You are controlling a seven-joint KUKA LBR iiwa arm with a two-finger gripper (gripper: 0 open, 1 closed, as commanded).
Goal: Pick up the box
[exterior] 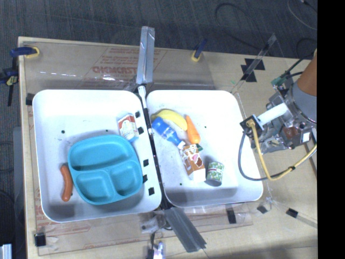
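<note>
Off at frame right, the pincer hangs beyond the bin, spread impossible to tell; the box lies hemmed between bottle and can, likely awkward to grip.

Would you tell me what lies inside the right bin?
A banana, blue bottle, carrot, box and green can; the right bin floor beneath them is covered.

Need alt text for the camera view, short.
The claw hangs right of the right bin, outside it, away from the box lying there with a banana, carrot, blue bottle and green can. The left bin holds a blue tray, a sausage and a small carton.
</note>
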